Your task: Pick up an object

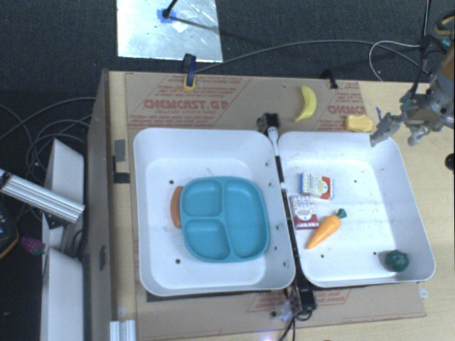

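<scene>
Approach step. The gripper hovers over the right bin upper right rim, jaws spread, holding nothing. The carrot lies mid-bin; next move calls for descent over it.

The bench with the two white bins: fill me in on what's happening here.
The gripper hangs above the far right corner of the right bin, fingers spread and holding nothing. That bin holds a toy carrot, two small cartons and a dark green ball. The left bin holds a blue divided plate. A banana lies on the board behind.
</scene>
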Controlling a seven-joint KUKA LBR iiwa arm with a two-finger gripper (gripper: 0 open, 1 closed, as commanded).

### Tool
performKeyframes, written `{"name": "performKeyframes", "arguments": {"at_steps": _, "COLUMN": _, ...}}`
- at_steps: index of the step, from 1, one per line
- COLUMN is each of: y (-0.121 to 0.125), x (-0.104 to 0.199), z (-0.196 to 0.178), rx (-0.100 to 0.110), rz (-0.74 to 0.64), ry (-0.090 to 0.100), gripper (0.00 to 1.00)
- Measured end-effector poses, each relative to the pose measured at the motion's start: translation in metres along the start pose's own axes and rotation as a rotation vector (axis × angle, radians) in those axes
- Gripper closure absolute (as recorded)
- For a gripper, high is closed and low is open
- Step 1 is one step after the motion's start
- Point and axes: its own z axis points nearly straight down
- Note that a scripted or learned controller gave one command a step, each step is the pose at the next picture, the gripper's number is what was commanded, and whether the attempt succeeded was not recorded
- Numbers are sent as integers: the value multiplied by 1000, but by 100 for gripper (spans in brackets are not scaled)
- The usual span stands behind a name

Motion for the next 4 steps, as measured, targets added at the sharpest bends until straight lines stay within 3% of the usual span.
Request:
{"name": "performKeyframes", "arguments": {"at_steps": 1, "y": -35, "x": 47, "z": 110, "rx": 4, "rz": -1, "ry": 2, "gripper": 0}}
{"name": "performKeyframes", "arguments": {"at_steps": 2, "y": -71, "x": 71, "z": 175, "rx": 2, "rz": 2, "ry": 1, "gripper": 0}}
{"name": "performKeyframes", "arguments": {"at_steps": 3, "y": -111, "x": 98, "z": 175, "rx": 2, "rz": 3, "ry": 1, "gripper": 0}}
{"name": "performKeyframes", "arguments": {"at_steps": 4, "y": -110, "x": 98, "z": 164, "rx": -1, "rz": 1, "ry": 2, "gripper": 100}}
